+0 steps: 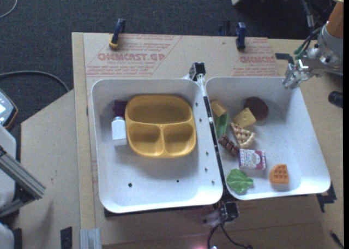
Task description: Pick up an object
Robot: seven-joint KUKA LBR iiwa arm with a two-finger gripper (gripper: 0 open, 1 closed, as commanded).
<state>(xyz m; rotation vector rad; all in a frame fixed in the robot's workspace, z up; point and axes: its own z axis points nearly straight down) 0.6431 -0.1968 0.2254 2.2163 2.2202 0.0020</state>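
Gripper (293, 76) hangs over the right bin's (311, 133) far right corner, metal fingers slightly parted, holding nothing. Toy food clusters along the bin's left side — a ridged orange waffle (278, 176), a round brown cookie (256, 107) — leaving smooth white floor open rightward.

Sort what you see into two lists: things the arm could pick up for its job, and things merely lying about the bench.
Job: waffle, cheese wedge, pink carton, green leaf, gripper.
Lying about: yellow tray, blue clamps, cable.
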